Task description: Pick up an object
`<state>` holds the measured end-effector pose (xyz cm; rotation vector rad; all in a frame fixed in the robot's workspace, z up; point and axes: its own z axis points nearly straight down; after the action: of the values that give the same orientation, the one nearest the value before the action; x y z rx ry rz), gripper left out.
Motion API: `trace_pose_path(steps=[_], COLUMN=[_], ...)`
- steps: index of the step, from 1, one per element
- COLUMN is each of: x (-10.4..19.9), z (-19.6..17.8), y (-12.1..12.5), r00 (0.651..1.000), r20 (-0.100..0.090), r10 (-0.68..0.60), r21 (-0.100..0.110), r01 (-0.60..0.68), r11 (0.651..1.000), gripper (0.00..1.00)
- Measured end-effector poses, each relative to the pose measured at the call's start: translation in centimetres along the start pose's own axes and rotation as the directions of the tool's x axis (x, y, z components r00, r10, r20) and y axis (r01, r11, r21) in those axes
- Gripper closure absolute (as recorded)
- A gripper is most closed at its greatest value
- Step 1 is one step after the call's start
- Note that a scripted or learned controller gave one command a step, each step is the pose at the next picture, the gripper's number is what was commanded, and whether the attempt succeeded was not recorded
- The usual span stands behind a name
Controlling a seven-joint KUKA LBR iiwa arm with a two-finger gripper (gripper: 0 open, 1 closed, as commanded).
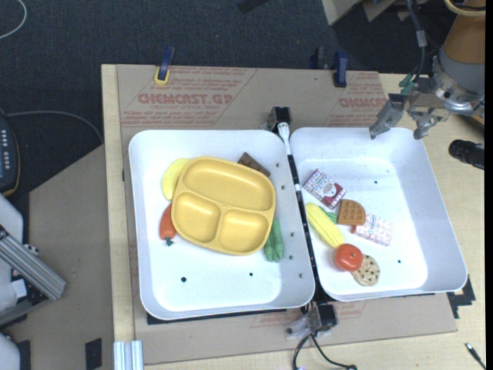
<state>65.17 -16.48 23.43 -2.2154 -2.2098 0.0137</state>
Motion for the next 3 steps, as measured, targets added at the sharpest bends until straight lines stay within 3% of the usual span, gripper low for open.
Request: trace_pose_path(steps=[1, 3], x=[0.0, 1.1], z=[-0.9, 9.5], y=[0.2, 0.2], r00=[1.000, 1.000], r20=[0.003, 0.001], r10=[-0.003, -0.004], r21=[-0.015, -0.009], r01=[0.003, 0.004], r11=[1.000, 1.000], gripper=[0.00, 0.00])
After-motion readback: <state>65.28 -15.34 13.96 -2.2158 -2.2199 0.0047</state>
